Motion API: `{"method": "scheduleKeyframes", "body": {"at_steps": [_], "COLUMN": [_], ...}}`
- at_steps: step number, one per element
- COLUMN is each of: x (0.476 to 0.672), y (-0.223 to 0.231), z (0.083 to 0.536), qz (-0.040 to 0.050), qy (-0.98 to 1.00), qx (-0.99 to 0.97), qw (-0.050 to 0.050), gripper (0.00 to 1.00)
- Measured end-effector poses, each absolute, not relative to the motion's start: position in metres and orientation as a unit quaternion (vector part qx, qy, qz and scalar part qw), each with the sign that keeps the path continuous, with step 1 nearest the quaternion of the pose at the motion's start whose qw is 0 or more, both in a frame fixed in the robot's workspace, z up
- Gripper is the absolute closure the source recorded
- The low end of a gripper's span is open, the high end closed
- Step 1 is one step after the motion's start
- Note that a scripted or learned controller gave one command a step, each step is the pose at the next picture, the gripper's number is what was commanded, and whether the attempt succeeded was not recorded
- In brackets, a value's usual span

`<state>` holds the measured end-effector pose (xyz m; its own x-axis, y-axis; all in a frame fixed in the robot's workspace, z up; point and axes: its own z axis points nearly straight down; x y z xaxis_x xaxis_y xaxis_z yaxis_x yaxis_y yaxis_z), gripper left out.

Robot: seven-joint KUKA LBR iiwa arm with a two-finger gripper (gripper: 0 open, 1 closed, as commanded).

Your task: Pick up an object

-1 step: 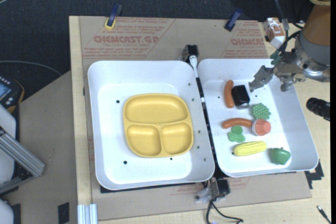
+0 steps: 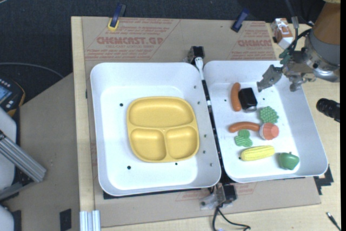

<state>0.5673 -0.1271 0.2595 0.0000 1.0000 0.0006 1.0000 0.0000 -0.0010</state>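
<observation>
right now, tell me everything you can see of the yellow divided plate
The yellow divided plate looks like smooth plastic, a rounded rectangle with three compartments: one wide one on the far side, two smaller ones nearer the camera. It lies flat, right way up, mid-floor in the left bin, apart from its walls.

Glossy yellow plastic tray (image 2: 162, 111), smooth white bins (image 2: 108, 132), matt brown board (image 2: 162, 35)

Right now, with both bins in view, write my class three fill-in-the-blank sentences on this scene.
1. The yellow divided plate has ____ compartments.
2. The toy corn cob shares its bin with a ____ block.
3. The bin under the gripper holds ____ toy sausages.
Missing words: three; black; two.
</observation>
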Motion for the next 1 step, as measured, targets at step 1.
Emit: {"method": "scheduleKeyframes", "body": {"at_steps": [1], "x": [0.5582], "y": [-0.1296], "z": [0.2005], "qz": [0.0021], "qy": [-0.707], "qx": [-0.707], "qw": [0.003], "gripper": [0.00]}}
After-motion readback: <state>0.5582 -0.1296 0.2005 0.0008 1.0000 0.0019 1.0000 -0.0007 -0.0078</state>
